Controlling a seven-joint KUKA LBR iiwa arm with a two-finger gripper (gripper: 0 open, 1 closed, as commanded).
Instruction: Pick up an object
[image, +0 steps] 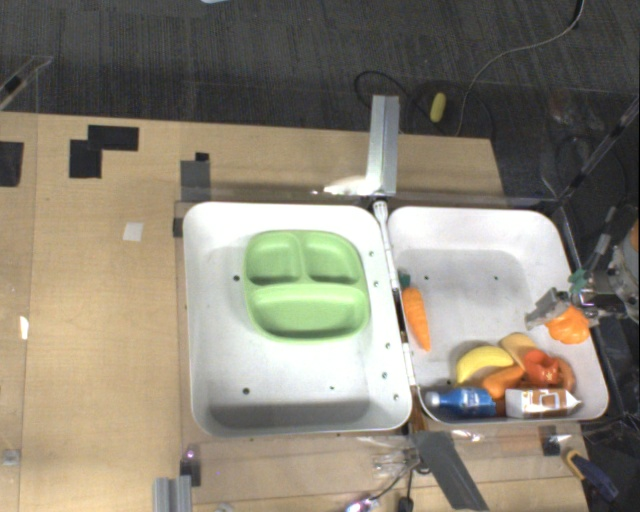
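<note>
My gripper (568, 312) is at the right edge of the right bin (470, 245), reached in from the right. It is shut on a small orange fruit-like toy (570, 327), which hangs between its grey fingers just above the bin's right side. Below it, the front right corner holds a pile: a yellow banana (482, 360), a red and orange toy (545, 368), a blue bottle (462, 402) and a white carton (540, 402). An orange carrot (415, 318) lies against the bin's left wall.
The left bin (215, 330) holds a green divided plate (304, 282). A metal post (384, 140) stands behind the wall between the bins. Cables and dark fixtures crowd the far right.
</note>
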